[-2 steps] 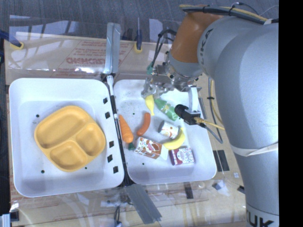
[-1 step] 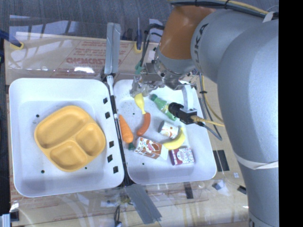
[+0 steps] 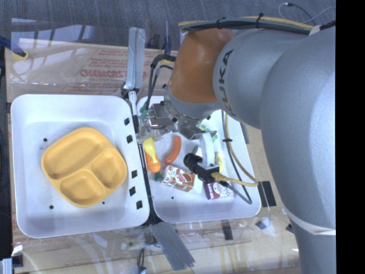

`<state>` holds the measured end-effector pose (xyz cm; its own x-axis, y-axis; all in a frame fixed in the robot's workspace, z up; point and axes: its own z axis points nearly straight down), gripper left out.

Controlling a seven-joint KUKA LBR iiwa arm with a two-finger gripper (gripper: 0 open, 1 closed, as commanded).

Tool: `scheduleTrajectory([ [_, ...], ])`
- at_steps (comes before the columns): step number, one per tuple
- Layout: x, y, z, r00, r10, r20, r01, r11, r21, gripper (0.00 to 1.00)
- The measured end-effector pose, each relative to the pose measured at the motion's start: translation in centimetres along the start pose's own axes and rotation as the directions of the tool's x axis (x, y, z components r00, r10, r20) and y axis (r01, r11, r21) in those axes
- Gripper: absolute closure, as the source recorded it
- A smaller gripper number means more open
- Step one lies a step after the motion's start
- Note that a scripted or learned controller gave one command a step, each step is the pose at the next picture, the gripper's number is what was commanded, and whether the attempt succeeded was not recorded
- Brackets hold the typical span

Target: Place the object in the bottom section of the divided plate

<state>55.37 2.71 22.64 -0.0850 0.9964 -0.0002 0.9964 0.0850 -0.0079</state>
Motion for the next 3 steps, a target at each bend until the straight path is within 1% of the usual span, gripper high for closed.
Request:
scheduleTrajectory([
  [1,9.2,-0.1,5.4,0.998,-0.065,0.001,0.065,0.998,0.002,1.0],
  [2,9.0,-1.1,12.1,0.978,-0.208,-0.001,0.208,0.978,-0.015,1.0],
  [3,8.5,-1.0,12.1,0.979,-0.203,0.006,0.203,0.979,-0.016,0.0],
])
